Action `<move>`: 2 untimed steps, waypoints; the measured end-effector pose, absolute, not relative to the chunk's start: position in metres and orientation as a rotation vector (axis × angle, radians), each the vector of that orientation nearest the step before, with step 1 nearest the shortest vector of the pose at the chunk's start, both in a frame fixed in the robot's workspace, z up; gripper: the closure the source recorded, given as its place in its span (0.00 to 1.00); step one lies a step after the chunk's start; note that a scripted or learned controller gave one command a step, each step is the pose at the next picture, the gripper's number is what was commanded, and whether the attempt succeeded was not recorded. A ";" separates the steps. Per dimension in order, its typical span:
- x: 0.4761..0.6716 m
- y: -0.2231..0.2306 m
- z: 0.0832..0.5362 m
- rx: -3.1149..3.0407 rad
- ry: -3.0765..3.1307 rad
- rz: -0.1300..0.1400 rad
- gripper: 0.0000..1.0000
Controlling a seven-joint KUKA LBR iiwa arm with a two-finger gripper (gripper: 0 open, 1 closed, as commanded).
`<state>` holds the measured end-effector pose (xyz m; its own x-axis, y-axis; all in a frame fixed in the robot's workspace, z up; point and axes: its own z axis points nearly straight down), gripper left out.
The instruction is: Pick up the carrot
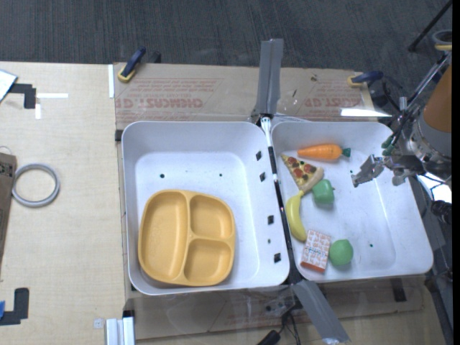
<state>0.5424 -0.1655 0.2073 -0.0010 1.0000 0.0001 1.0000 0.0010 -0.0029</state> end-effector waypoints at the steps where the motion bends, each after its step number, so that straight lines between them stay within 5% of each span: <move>1: 0.592 -0.208 0.186 -2.151 -2.291 0.003 0.00; 2: 0.648 -0.218 0.149 -1.825 -2.562 0.001 0.00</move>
